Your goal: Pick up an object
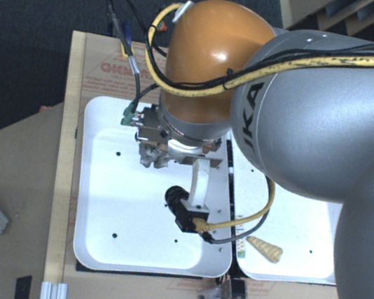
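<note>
Currently the arm (pixel 321 111) enters from the right and covers most of the upper right of the view; grey link w/ orange band (pixel 211 50) above the wrist. Gripper (pixel 152 155) hangs over the left bin (pixel 87 235), near its upper middle, pointing down toward the bin floor. Finger state: cannot tell, since the wrist body and mount hide most of the tips from this angle; no item is seen between them. A black fitting (pixel 182 210) w/ a yellow cable (pixel 250 220) sits below the wrist, over the left bin's right-centre area; cable loops right, across the divider between bins. Black cable (pixel 230 181) runs along that divider. Right bin (pixel 308 272) is partly hidden by the arm. Pick candidate: a small tan cone-shaped object (pixel 266 249) lying on its side in the right bin, near the bin's lower left corner, just right of the divider, well apart from the gripper. Both bins rest on a brown board (pixel 64 160).
</note>
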You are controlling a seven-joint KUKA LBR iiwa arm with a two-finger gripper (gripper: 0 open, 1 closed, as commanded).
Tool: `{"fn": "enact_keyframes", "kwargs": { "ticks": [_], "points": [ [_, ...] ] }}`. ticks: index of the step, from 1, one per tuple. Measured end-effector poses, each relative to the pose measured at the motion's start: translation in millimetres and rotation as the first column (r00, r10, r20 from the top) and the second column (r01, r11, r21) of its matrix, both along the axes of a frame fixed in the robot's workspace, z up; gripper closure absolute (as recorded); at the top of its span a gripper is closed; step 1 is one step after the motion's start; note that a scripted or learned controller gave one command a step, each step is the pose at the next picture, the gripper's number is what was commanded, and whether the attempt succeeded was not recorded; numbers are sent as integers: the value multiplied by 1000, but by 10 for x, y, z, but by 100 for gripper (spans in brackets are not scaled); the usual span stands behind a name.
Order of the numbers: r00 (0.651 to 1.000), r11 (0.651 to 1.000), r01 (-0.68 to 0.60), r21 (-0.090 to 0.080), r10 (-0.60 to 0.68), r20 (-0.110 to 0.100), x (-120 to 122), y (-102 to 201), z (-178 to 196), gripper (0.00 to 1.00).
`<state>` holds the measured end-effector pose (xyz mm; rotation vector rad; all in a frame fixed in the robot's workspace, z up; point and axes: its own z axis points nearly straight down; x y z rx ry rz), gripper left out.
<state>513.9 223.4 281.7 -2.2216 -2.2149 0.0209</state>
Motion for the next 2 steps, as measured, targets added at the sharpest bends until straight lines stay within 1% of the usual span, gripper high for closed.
{"fn": "enact_keyframes", "kwargs": {
  "ticks": [1,2],
  "points": [
    [1000,1000,-7,16,7,30,-291,15,1714,100],
    [1000,1000,-1,0,1,-1,-150,5,109,100]
  ]
}}
